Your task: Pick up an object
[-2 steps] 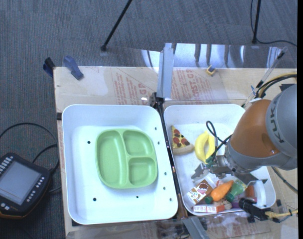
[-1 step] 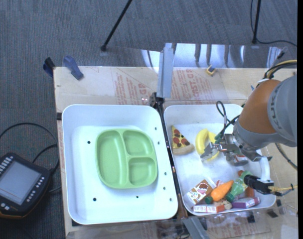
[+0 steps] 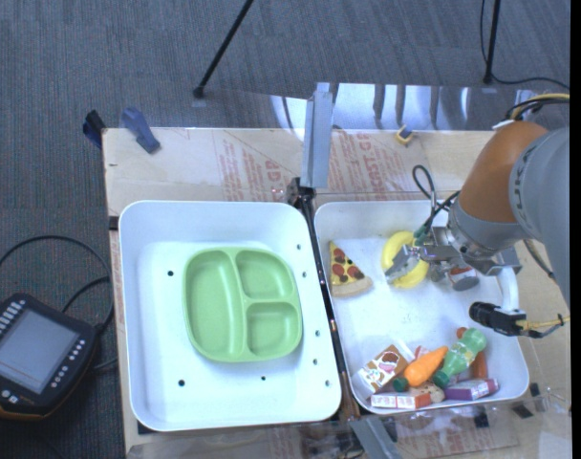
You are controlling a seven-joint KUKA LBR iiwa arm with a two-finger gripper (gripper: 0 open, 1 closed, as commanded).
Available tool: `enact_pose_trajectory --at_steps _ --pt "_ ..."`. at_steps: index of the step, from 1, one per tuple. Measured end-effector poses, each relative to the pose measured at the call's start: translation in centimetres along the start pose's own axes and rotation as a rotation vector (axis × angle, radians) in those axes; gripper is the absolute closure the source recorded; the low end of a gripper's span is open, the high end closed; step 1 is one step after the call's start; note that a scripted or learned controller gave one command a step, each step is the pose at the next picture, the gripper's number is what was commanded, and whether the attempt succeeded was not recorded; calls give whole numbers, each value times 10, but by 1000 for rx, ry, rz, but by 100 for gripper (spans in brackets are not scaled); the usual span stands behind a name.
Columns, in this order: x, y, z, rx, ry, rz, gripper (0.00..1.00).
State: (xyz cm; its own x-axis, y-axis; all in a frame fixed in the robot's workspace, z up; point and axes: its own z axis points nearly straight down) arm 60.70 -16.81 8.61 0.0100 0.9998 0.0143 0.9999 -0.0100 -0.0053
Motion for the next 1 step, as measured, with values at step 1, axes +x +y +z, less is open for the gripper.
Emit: enact_pose_trajectory --at_steps 1 --pt "-2 0 -10 1 -7 -4 100"
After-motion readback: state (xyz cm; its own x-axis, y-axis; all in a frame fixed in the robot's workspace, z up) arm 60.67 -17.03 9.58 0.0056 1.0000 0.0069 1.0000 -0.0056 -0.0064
